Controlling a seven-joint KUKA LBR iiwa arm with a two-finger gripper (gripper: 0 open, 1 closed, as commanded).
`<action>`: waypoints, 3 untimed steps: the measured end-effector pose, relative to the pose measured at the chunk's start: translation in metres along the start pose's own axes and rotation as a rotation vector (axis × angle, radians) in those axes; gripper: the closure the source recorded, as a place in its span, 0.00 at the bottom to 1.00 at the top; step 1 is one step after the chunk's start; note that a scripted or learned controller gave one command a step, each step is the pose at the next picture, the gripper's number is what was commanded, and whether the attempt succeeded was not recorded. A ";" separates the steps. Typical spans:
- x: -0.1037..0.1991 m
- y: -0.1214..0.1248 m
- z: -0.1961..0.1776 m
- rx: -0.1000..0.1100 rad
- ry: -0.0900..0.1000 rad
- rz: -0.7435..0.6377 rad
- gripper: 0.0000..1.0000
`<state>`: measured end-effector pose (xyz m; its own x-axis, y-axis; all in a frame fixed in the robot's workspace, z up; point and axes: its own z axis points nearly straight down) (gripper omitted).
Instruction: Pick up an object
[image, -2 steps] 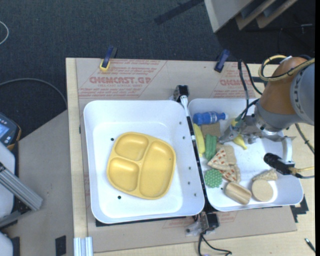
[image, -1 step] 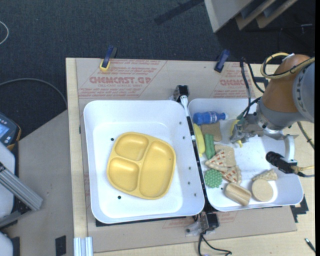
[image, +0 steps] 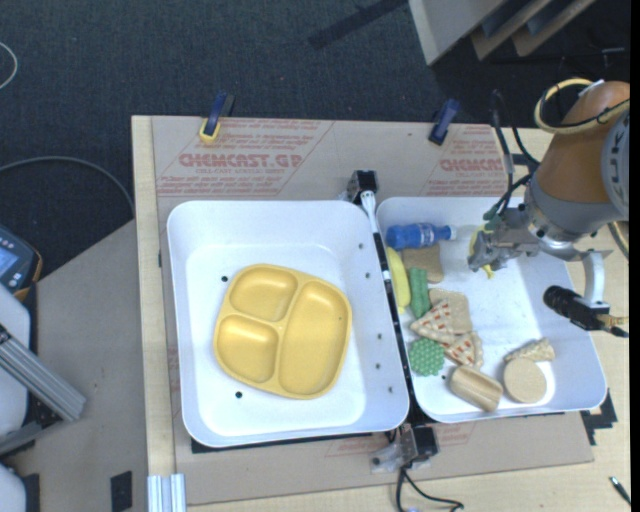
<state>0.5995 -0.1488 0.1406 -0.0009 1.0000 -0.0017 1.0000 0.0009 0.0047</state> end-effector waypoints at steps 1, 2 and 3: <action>0.007 0.001 -0.060 0.000 0.000 0.000 1.00; 0.007 0.002 -0.086 0.001 0.000 0.000 1.00; 0.055 0.009 -0.095 0.001 0.001 -0.002 1.00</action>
<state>0.6076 -0.0935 0.2355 -0.0033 1.0000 -0.0007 1.0000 0.0033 0.0040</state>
